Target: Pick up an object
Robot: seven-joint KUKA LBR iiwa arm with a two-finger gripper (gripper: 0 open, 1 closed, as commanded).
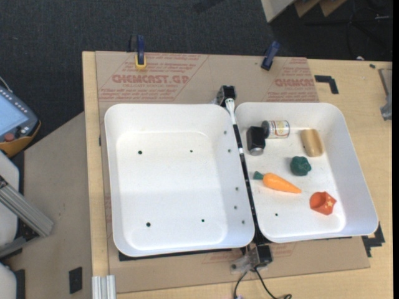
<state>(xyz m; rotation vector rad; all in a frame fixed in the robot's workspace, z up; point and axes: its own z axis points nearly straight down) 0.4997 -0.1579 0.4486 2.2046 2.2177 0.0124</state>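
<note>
The right bin (349, 217) holds several small objects. An orange carrot (280, 183) with a green stub lies near its middle, pointing left. Right of it sits a red pepper-like piece (322, 202). A dark green lump (300, 166) rests above the carrot. A tan bread-like roll (312, 142) lies near the bin's far right. A small jar (278, 129) with a yellow label lies on its side at the far edge, touching a black cylinder (256, 139) at its left.
The left bin (124, 229) stands beside the right one, their rims meeting along a black clamp strip (240, 161). Both rest on a brown cardboard sheet (187, 73) held by blue clamps (139, 44) at the far edge.
</note>
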